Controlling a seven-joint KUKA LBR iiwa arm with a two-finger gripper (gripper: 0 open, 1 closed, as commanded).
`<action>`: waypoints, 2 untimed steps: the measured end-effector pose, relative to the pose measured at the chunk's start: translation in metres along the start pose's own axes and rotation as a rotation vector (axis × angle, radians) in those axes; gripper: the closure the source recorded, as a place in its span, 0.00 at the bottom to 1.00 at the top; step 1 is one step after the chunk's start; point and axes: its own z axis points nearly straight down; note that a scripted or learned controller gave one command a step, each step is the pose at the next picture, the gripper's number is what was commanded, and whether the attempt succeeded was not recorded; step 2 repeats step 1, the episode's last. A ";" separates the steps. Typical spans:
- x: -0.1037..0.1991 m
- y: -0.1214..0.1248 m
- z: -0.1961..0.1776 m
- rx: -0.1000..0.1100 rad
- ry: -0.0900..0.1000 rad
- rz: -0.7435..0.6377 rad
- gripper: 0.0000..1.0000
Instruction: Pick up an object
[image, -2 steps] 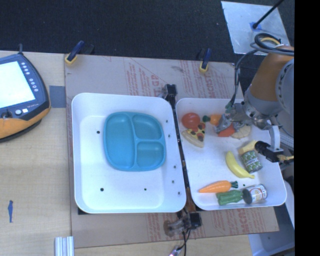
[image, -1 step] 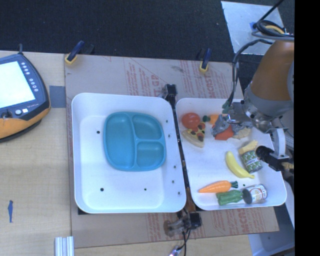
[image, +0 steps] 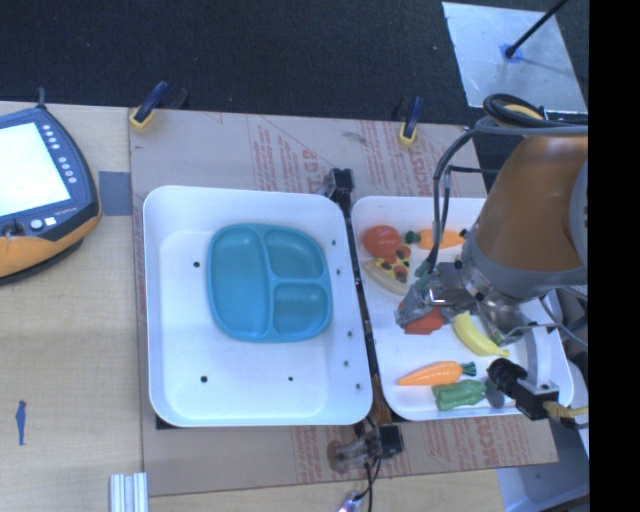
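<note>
A single fixed camera looks down at a slant on the bench from above, far enough back to take in both white bins: the left bin (image: 170, 300) lies near the frame's centre, the right bin (image: 385, 215) just right of it. Beyond the left bin, dark floor fills the frame's top. The arm (image: 530, 215) enters right of that bin.

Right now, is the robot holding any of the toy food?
Cannot tell. The gripper is low in the right bin, at a red toy, but no grasp shows.
</note>
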 end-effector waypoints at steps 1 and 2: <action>0.069 0.022 -0.004 -0.001 -0.002 -0.001 1.00; 0.069 0.022 -0.004 -0.001 -0.002 -0.001 1.00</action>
